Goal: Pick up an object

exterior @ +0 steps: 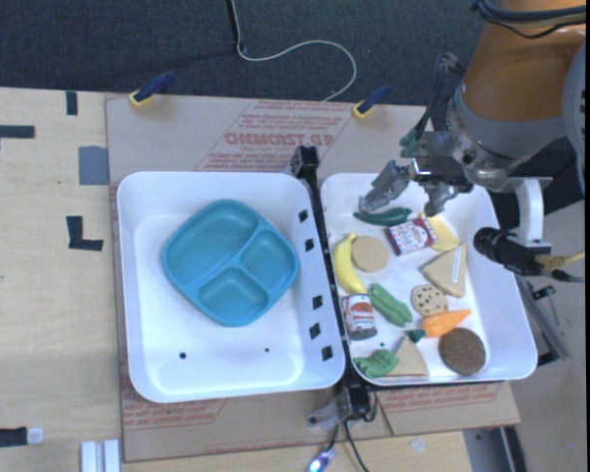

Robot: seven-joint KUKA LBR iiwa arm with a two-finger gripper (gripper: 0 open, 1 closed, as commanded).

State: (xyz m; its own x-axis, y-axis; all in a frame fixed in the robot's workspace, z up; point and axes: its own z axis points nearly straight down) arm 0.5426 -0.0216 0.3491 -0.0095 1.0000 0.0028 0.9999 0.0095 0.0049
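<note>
Green pepper point(384, 216) — just beneath the gripper point(411, 192), in the right bin point(511, 308).
Fingers spread, gripping nothing — red packet point(410, 236) just below, banana point(348, 265) lower left, blue plate point(230, 262) far left.

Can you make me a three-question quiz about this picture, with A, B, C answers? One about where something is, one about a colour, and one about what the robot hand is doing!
1. Where is the sectioned plastic plate?
A. left white bin
B. right white bin
C. on the cardboard

2. What colour is that plate?
A. red
B. blue
C. yellow

3. What is the two-finger gripper doing?
A. lifting the plate
B. resting on the wooden bench
C. hanging open over the toy food

Answers:
1. A, it lies alone in the left bin.
2. B, it is light blue all over.
3. C, its fingers are spread above the dark green toy pepper in the right bin, with nothing between them.
</note>
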